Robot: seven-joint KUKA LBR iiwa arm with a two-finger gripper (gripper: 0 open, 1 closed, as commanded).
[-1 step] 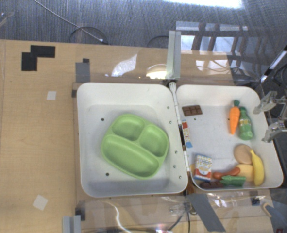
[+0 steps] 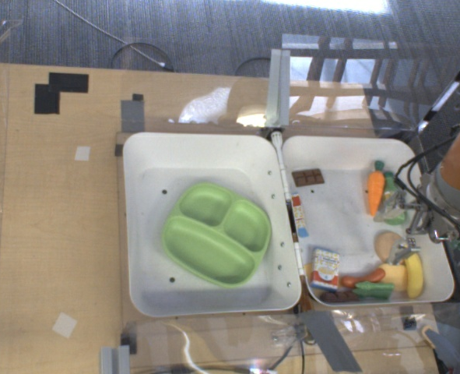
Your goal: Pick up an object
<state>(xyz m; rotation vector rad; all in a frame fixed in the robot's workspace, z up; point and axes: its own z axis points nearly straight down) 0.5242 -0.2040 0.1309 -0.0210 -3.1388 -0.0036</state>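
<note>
Here the left bin (image 2: 136,209) holds one item, a green divided plate (image 2: 216,233) with three compartments, lying flat near the bin's centre. On the bench beyond this bin lies a crumpled piece of clear plastic (image 2: 205,106).

A raised divider (image 2: 286,209) separates the two bins; a narrow strip (image 2: 299,215) with red and blue marks lies along it. Any lettering on the strip is too small to read.

The right bin (image 2: 335,158) holds the candidate objects. A brown chocolate bar (image 2: 307,178) lies at the far left. A small carton (image 2: 326,267) with a printed, unreadable label stands at the near left. Beside it, along the near wall, lie a red item (image 2: 363,276), a green item (image 2: 375,290) and a yellow banana (image 2: 413,275). A tan rounded object (image 2: 387,245) sits just beyond them. An orange carrot (image 2: 376,190) lies toward the far right.

The gripper (image 2: 410,236) is at the right side of this bin, close to the banana and the tan object. Cables cross it, so whether it is spread or closed cannot be determined, and no object is visibly held.
</note>
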